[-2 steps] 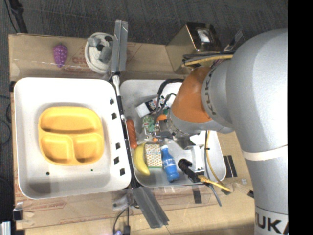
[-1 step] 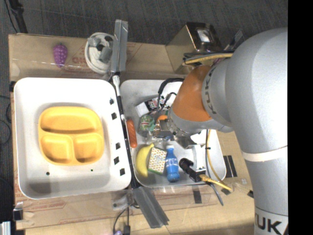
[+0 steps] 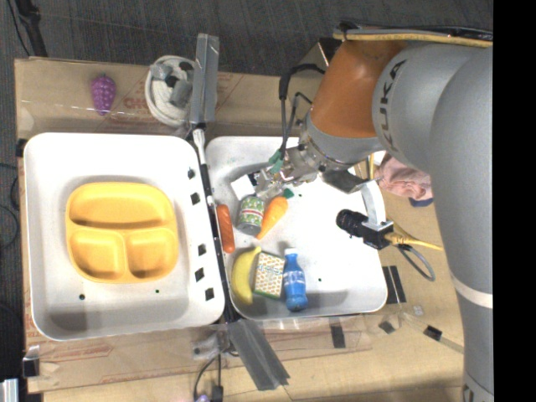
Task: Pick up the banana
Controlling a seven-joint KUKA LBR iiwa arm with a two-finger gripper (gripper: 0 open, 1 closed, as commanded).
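The banana (image 3: 243, 276) lies in the right bin (image 3: 356, 287), near that bin's lower left corner, its length running roughly up and down beside the left wall. Just to its right, touching or nearly so, sits a small patterned box (image 3: 270, 275), and beside that a blue bottle (image 3: 293, 281) with a white cap. Above the banana, along the same wall, lies a slim orange-red sausage-like piece (image 3: 225, 227). Further up stand a small green-labelled can (image 3: 249, 213) and a toy carrot (image 3: 272, 216), tilted, with its green top pointing toward the upper right.

The hand (image 3: 280, 172) hangs over the upper part of the right bin, above the can and the carrot and well apart from the banana. It seems to carry nothing, though its metal parts blur together, and whether its fingers are spread or closed I cannot tell. The arm (image 3: 419, 115) comes in from the right, its orange band (image 3: 356, 90) above the wrist and the grey body bulking over the bin's right side.

The left bin (image 3: 50, 308) holds a yellow divided tray (image 3: 123, 230). On the tabletop (image 3: 59, 90) behind it lies a purple bunch of grapes (image 3: 103, 93).
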